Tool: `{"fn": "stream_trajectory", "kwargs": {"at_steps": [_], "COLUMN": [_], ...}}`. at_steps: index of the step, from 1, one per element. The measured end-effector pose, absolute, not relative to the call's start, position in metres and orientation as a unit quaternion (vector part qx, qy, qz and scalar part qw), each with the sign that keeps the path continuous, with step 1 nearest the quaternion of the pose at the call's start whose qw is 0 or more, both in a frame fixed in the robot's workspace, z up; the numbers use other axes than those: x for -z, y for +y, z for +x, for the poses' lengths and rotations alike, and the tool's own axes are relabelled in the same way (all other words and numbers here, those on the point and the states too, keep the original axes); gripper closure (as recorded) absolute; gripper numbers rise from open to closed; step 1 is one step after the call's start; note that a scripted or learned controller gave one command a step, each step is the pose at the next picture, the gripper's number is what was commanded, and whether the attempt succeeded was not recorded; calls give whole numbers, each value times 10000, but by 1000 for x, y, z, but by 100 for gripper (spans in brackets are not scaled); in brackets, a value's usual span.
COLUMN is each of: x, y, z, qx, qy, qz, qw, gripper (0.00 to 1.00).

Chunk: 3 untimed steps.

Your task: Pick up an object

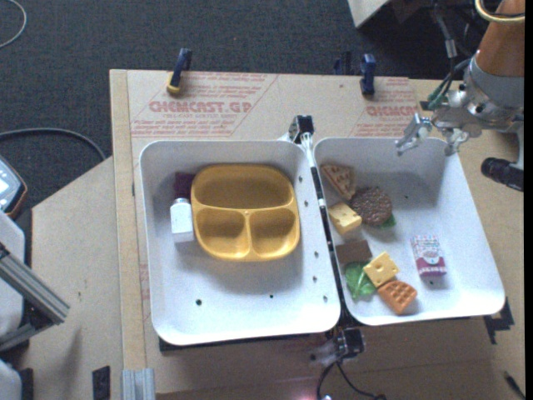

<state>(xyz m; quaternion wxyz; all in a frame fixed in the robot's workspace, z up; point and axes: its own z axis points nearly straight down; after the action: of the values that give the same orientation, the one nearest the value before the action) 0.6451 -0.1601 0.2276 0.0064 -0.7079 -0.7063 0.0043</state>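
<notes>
Nothing picked up yet, by the look of it. All objects lying loose in the two shallow white plastic bins; whole pick left to do: choose, descend, close, lift.

Right white bin (475,223), lower right of frame, holding the candidates: wedge-shaped brown toy sandwich (337,178), round dark brown cookie-like disc (371,206), pale yellow cheese block (344,218), small brown square block (353,251), green leafy toy piece (358,282), yellow holed cheese slice (382,268), orange waffle-patterned square (397,296), red and white carton (428,257) set apart toward the right wall. Most clustered along the left side and bottom of that bin, several touching or overlapping.

Left white bin (158,223), centre left: yellow three-compartment plastic tray (246,211), small white bottle (181,221) just beside its left edge, dark purple item (184,182) partly hidden behind the tray.

Hand (431,137) at upper right of frame, over the far rim of the right bin, well apart from every object. Two metal fingers (408,138) spread apart, gripping nothing. Grey wrist with orange band above, reaching in from the right edge, pointing down and slightly leftward.

Judgement: approach stage only. Carton, standing alone, likely the easiest target.
</notes>
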Motion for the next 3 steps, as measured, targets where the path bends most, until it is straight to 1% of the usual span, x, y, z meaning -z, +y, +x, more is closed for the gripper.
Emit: {"fn": "stream_trajectory", "kwargs": {"at_steps": [1,2,3], "x": [-236,-192,-129], "y": [-160,-156,-159], "z": [648,643,644], "qx": [-2,-17,-20], "qy": [-7071,-7073,-7071], "qz": [-7071,-7069,-7071], "qw": [4,26,31], "gripper": [0,0,0]}}
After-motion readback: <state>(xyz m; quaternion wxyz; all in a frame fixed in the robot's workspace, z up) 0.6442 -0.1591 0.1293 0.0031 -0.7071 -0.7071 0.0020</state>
